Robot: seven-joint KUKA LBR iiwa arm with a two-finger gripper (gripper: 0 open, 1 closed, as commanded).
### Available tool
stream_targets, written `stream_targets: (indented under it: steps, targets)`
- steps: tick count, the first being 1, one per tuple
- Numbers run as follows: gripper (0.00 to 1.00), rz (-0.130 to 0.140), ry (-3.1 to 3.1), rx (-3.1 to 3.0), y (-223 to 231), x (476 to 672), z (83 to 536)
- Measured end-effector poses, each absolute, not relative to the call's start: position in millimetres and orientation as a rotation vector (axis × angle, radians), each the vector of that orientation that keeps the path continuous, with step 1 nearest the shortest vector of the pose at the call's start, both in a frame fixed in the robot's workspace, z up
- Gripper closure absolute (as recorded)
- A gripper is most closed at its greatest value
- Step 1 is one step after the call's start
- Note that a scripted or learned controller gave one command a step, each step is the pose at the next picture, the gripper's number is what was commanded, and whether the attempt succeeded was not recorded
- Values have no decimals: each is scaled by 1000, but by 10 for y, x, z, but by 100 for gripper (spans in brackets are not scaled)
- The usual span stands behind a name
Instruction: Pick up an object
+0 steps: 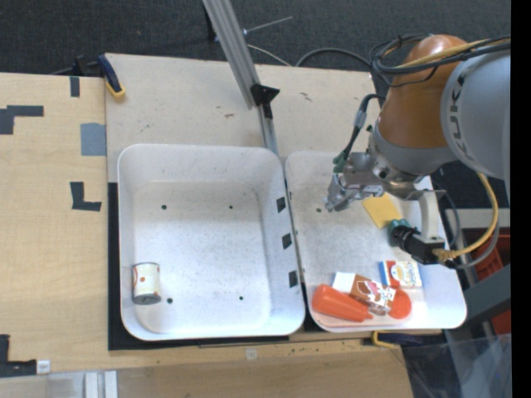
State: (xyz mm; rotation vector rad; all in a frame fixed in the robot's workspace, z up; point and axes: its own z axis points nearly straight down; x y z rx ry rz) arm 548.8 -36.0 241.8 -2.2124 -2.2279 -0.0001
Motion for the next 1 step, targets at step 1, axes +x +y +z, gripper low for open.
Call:
stream_targets:
  steps: [1]
  targets:
    - [100,-1,-2228,-2212,161,5657,2458]
